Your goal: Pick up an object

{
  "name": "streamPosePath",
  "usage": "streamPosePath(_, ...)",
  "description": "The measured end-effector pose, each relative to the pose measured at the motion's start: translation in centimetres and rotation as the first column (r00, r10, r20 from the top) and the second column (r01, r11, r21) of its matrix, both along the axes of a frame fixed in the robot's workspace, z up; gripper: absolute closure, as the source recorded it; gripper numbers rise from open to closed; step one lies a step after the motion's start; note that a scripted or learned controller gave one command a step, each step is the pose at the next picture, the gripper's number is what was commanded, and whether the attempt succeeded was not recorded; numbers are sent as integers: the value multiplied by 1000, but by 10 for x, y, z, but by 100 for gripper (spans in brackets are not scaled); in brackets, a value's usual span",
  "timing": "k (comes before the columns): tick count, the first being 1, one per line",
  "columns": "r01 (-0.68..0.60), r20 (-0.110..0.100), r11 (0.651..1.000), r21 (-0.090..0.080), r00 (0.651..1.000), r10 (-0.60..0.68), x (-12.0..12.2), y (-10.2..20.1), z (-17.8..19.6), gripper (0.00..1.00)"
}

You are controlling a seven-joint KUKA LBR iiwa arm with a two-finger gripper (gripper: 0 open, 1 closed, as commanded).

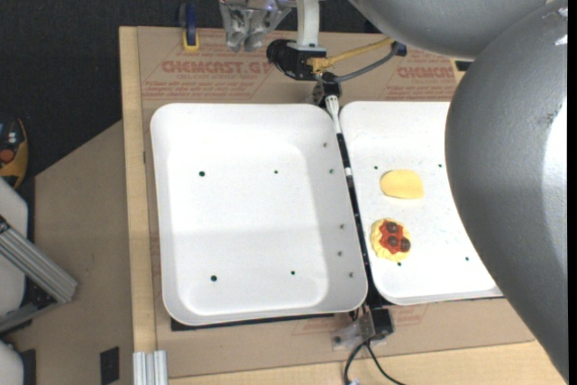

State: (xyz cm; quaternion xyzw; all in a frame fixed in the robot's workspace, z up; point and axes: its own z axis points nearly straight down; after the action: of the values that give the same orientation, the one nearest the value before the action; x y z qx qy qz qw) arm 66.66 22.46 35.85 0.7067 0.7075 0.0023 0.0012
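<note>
Camera view | yellow lump (401,185), red-topped yellow piece (391,240) in right bin (424,288) | fingers (236,30): cannot tell

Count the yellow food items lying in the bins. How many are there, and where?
2. A plain yellow piece and, just below it, a yellow piece topped with red and dark bits, both in the right bin. The arm covers part of that bin, so more may be hidden.

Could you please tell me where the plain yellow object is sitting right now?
In the camera view, the plain yellow object lies in the right-hand bin, near its left wall, just above the yellow piece with red and dark toppings.
</note>
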Motion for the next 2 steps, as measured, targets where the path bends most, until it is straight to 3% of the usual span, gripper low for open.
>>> streamPosePath(1, 4, 2, 1000, -1, 1000, -4, 0, -35, 40, 100)
streamPosePath(2, -2, -17, 1000, -4, 1000, 2, -2, 2, -73, 100)
